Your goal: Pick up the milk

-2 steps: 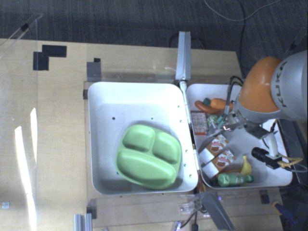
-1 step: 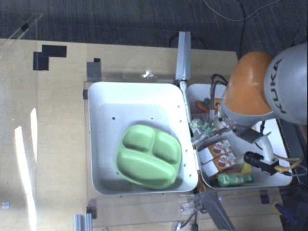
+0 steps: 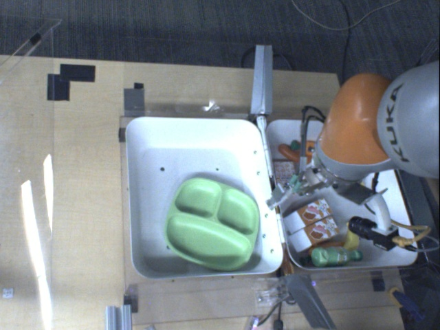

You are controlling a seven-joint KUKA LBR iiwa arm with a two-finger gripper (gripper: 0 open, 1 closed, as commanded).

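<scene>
So from up above, the grey KUKA arm is reaching in from the right and hanging over the right bin, with its fat orange band covering most of the bin's middle. The gripper is poking out toward the left, right by the wall between the two bins (it's mostly tucked under the wrist, so I honestly can't tell what the fingers are doing).

The milk, as best I can make out, is the white carton with the reddish-brown patches on its face. It's lying flat in the near half of the right bin, just below the gripper. Whether the two are touching, I can't tell. Nothing is showing between the fingers.

Right in front of the carton a green bottle is lying on its side along the near wall, with a small yellow piece beside it. Something orange-red is peeking out at the far end of the bin.

Over in the left bin, a green three-compartment plate is sitting face down, toward the near right corner.
</scene>
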